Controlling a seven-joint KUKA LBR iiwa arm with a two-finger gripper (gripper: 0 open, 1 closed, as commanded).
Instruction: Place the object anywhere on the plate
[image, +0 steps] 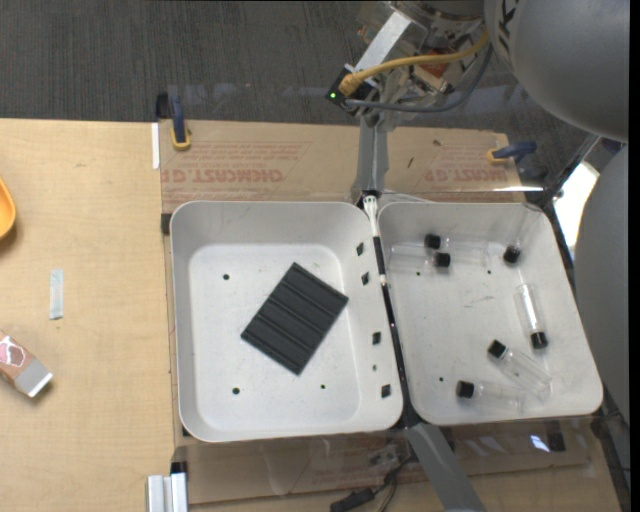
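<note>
A dark ribbed rectangular plate (295, 318) lies flat and turned at an angle in the middle of the left bin (190, 300). Nothing rests on it. Several small clear vials with black caps lie scattered in the right bin (470, 300): one near the back left (433, 243), one at the right side (530, 312), one at the front (482, 392). The arm's thick grey body (570, 60) hangs over the back right corner, high above the bins and well away from the plate and vials.
A grey post (372, 165) with cables and a small device stands at the back where the two bins meet. Clamps (178, 130) hold cardboard behind the bins. A small packet (22, 366) and a metal strip (56, 295) lie on the wooden bench at left.
</note>
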